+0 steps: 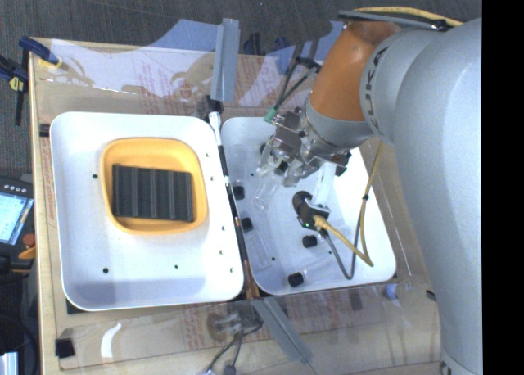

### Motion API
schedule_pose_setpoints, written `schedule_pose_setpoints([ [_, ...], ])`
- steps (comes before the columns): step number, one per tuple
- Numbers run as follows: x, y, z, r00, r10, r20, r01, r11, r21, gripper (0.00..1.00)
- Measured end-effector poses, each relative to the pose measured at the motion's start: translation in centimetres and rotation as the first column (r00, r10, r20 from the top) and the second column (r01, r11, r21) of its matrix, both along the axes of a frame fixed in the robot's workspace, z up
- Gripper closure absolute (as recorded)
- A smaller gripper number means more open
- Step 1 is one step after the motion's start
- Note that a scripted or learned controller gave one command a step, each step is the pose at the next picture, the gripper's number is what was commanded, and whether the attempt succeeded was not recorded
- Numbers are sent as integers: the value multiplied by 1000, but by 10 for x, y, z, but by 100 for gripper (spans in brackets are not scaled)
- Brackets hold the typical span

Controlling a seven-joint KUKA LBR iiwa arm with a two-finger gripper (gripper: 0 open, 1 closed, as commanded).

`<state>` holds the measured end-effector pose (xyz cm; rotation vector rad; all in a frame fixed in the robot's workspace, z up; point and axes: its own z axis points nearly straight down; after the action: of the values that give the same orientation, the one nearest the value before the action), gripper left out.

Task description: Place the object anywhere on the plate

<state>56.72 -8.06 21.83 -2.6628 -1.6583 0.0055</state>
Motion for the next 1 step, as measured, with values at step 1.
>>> schedule_pose_setpoints([
  [1, 17, 48, -28, 976, 219, -1, -219, 976, 1, 100],
])
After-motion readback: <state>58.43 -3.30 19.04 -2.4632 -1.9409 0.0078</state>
